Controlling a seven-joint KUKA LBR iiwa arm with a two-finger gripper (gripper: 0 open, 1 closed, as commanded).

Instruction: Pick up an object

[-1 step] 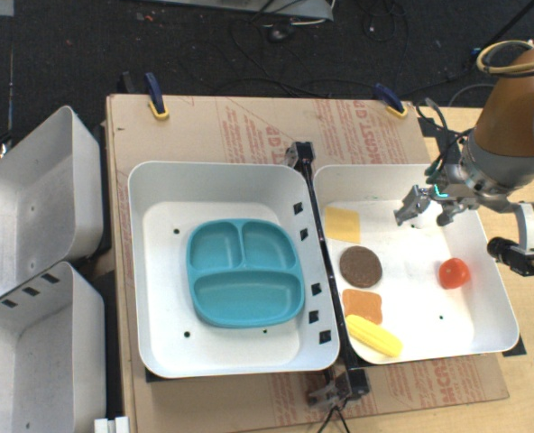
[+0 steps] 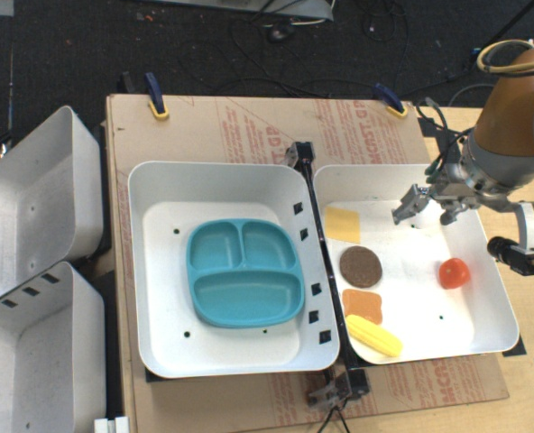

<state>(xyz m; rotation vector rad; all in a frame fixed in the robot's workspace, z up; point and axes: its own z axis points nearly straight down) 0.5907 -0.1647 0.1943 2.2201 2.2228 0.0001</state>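
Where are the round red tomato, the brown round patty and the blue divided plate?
round red tomato (image 2: 454, 272), camera view, its centre
brown round patty (image 2: 361, 266), camera view, its centre
blue divided plate (image 2: 245, 296), camera view, large compartment

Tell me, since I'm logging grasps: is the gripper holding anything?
No. The gripper hangs open above the right bin, with nothing between its fingers.

The brown cardboard sheet (image 2: 249, 129) under the bins carries faint red printed letters, in mirror or upside-down position. Near the top edge it looks like "GB" and other letters, and near the bottom right also, but I cannot read the words surely.
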